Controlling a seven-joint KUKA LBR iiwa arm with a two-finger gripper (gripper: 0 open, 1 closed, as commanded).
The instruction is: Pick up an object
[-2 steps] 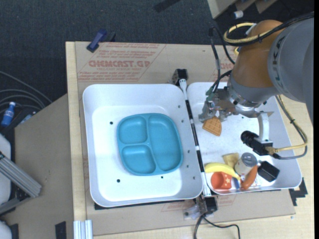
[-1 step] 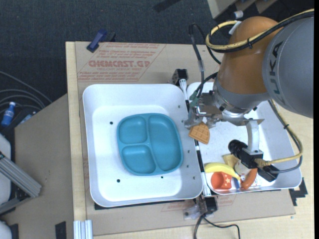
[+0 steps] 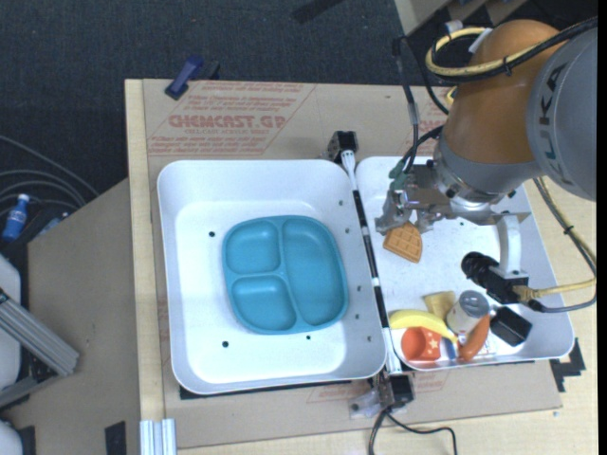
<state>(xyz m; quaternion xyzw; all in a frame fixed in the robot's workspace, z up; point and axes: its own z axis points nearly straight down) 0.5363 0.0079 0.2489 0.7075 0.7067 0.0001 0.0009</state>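
Arm over the right bin; waffle piece at the jaws.

The gripper [image 3: 403, 218] sits low in the right bin [image 3: 545, 254], with the waffle piece [image 3: 404, 244] just below it: tan, wedge-shaped, grid-patterned. Whether the jaws are wide, narrow or holding it cannot be determined. The left bin [image 3: 180, 254] holds a blue 3-compartment plate [image 3: 285, 273]. The cardboard [image 3: 228, 117] on the tabletop reads "CHEMCAST GP" in red.
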